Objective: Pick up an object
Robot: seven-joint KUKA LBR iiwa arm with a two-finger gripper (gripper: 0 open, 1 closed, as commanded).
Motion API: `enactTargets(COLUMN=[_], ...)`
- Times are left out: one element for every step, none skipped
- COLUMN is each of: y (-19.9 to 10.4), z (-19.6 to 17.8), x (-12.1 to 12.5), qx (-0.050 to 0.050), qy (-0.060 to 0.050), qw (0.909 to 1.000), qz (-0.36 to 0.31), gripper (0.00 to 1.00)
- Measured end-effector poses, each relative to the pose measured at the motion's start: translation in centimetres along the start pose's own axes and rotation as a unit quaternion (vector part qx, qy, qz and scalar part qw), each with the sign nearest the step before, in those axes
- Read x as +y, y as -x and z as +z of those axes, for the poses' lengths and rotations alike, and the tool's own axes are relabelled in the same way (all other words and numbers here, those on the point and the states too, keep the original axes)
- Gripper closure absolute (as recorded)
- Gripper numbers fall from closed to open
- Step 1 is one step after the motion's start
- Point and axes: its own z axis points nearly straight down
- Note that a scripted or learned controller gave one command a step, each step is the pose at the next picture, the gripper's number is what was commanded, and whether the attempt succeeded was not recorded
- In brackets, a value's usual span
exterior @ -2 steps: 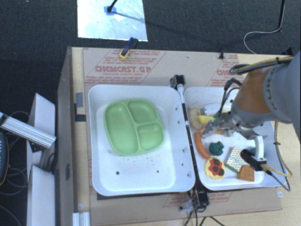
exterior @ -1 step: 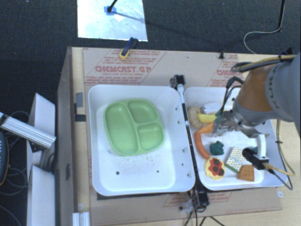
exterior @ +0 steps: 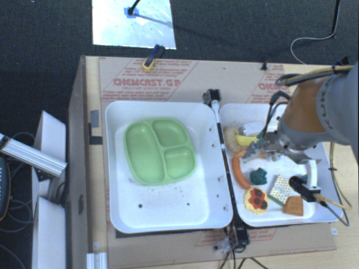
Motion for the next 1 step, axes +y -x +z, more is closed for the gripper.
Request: enactTargets(y=[-2.27], z=[1.21], x=[5.84], qx=[0.001], qy=[-0.005], qw=[1.0000], qz=[0.001], gripper=[0.00])
